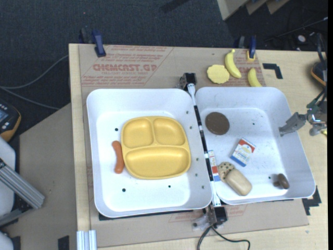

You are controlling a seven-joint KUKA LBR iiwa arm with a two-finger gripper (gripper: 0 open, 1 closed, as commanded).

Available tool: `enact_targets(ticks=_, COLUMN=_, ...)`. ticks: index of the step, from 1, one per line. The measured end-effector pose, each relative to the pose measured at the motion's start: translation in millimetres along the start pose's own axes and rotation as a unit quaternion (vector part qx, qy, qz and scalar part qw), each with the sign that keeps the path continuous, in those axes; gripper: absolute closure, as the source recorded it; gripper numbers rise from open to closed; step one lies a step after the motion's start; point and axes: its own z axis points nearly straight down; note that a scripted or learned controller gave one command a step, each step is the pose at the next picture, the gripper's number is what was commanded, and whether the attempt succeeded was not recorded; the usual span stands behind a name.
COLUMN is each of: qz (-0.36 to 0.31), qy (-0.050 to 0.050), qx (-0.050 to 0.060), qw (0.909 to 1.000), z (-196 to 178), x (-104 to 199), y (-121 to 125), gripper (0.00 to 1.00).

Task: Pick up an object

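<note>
On the bench's right bin [291, 108] we saw the small carton [242, 152] lying flat near the middle, light and stiff, best pinched across its narrow sides, while the gripper [307, 121] hovered open and empty at the rim.

A brown board [130, 66] with red print covers the bench, held at its far edge by blue clamps [97, 41]. Two bananas [233, 64] and a round yellow piece [218, 74] lie on it behind the right bin. Black cables [36, 82] cross the dark floor [78, 4] at left.
</note>
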Motion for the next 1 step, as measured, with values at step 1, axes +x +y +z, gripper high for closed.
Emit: enact_targets(ticks=1, qz=-0.004, qy=0.004, qx=0.007, qw=1.0000, z=150.7, x=76.8, y=22.9, gripper=0.00)
